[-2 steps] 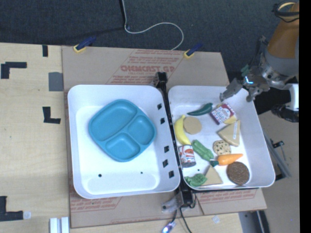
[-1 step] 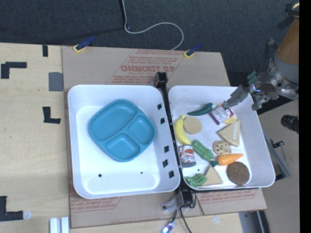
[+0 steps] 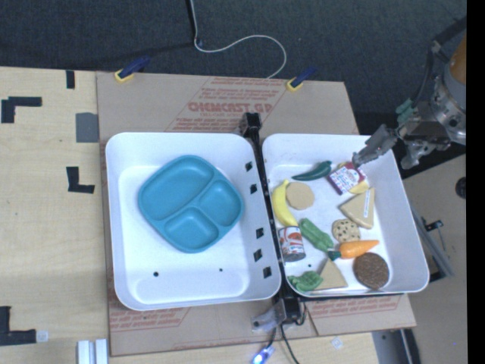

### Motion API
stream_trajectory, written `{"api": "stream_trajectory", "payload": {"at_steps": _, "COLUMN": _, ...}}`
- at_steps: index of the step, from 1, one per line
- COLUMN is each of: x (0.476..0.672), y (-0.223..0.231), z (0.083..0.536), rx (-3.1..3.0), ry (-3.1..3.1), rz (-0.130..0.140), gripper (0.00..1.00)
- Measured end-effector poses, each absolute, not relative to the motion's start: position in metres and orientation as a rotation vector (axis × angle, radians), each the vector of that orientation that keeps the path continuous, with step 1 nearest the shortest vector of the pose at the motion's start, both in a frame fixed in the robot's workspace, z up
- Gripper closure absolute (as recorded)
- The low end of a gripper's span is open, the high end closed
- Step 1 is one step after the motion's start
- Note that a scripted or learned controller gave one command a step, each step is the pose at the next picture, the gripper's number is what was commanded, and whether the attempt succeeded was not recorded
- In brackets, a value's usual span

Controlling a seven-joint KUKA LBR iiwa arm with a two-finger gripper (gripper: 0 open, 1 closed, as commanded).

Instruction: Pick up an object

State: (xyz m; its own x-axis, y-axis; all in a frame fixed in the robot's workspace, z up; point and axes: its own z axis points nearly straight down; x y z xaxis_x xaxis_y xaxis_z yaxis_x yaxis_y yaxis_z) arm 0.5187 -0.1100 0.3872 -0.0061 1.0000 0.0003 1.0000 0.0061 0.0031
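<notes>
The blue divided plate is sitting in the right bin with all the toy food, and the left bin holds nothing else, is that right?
Not quite. The camera view shows the blue divided plate in the left bin, by itself. The toy food, such as the banana and carrot, lies in the right bin.

Grey metal wrist with an orange band (upper right), slim grey gripper [image 3: 369,152] below it.

The arm [image 3: 447,89] runs off the right edge; the small packet's [image 3: 345,178] label is too small to read
</notes>
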Motion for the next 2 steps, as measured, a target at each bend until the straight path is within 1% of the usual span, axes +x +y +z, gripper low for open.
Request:
{"api": "stream_trajectory", "payload": {"at_steps": 1, "x": 0.4848, "y": -0.0741, "z": 0.5320, "rx": 2.209, "ry": 2.220, "rz": 0.010, "gripper": 0.00}}
{"api": "stream_trajectory", "payload": {"at_steps": 2, "x": 0.4874, "y": -0.0754, "z": 0.5309, "rx": 2.223, "ry": 2.227, "rz": -0.016, "gripper": 1.00}}
